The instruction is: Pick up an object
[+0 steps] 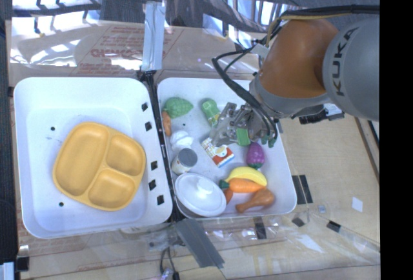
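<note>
bench [335,162], seemingly cardboard-lined, bears two white bins [26,143] side by side.

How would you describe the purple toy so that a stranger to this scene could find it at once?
Start at the right-hand white bin, the one crowded with toy food. Look toward its right wall, just below the robot's hand and above the yellow banana. There sits the purple toy, small and rounded, the only purple thing among green, orange, yellow and white neighbours.

Both white bins [39,101] look like smooth, slightly glossy plastic, as does the yellow divided tray [98,166]; the banana [247,175] and carrot [244,186] are shiny moulded plastic, the gripper [233,124] bare grey metal, the bench [116,46] matt brown cardboard
</note>
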Robot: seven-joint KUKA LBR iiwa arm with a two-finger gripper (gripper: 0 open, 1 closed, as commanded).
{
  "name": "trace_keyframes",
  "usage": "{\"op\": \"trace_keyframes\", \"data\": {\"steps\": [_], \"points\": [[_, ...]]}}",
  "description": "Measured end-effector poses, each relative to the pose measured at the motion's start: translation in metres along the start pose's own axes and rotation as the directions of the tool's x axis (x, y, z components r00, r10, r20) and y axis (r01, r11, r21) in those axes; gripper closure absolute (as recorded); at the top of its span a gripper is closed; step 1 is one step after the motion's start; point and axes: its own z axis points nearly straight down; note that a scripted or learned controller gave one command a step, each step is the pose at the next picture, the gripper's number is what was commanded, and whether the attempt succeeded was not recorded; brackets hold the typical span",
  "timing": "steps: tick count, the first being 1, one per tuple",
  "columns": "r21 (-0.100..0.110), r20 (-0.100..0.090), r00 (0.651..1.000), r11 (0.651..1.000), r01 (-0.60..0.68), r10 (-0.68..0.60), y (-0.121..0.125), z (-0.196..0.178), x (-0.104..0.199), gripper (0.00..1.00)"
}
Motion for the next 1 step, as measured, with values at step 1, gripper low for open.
{"op": "trace_keyframes", "data": {"steps": [1], "points": [[0.0,-0.012,0.998,0.999,0.055,-0.055,-0.004,0.0634,0.0604,1.0]]}}
